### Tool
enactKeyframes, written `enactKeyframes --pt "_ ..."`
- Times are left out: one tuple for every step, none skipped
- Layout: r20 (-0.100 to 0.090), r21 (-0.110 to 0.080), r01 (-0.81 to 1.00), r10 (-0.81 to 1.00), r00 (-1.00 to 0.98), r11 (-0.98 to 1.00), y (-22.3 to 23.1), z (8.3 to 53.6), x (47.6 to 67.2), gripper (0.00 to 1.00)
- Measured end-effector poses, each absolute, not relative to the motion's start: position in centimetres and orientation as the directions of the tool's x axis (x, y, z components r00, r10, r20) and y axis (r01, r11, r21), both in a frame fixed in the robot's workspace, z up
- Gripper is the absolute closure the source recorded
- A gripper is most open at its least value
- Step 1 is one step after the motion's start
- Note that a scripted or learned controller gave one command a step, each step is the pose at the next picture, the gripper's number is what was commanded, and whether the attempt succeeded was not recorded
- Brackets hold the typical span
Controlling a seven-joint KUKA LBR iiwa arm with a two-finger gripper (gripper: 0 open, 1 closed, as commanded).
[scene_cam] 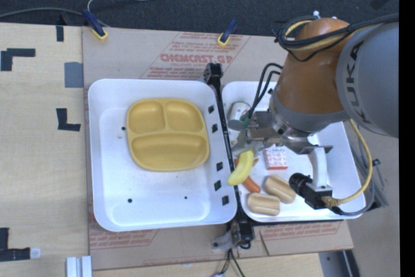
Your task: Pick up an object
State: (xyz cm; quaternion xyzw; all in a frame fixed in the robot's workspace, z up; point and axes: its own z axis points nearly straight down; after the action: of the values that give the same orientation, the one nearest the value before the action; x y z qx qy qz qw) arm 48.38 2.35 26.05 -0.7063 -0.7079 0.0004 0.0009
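One banana (241, 167) lies just below fingers (241, 137).

Your robot arm (363, 74) enters from the right as a thick, rounded limb in smooth grey. Part of the maker's name runs along it in large dark letters. Above the wrist you have a broad, glossy orange band (314, 68), domed on top, with black and yellow cables looped over its crown. Below the band sits a grey collar, then a cluster of silvery metal parts and thin dark wires at the end effector (256, 133). A black cylindrical fitting (310, 190) hangs lower down, joined to a yellow cable (363, 178) that curves back up.
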Motion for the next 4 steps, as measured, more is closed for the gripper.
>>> enactKeyframes --pt "0.0 -0.001 1.0 1.0 -0.002 0.002 1.1 25.8 48.4 1.0" --pt "0.0 -0.002 1.0 1.0 -0.003 0.003 3.7 26.3 48.4 1.0" --pt "0.0 -0.002 1.0 1.0 -0.003 0.003 3.2 26.2 48.4 1.0" --pt "0.0 -0.002 1.0 1.0 -0.004 0.004 4.1 26.4 48.4 1.0"
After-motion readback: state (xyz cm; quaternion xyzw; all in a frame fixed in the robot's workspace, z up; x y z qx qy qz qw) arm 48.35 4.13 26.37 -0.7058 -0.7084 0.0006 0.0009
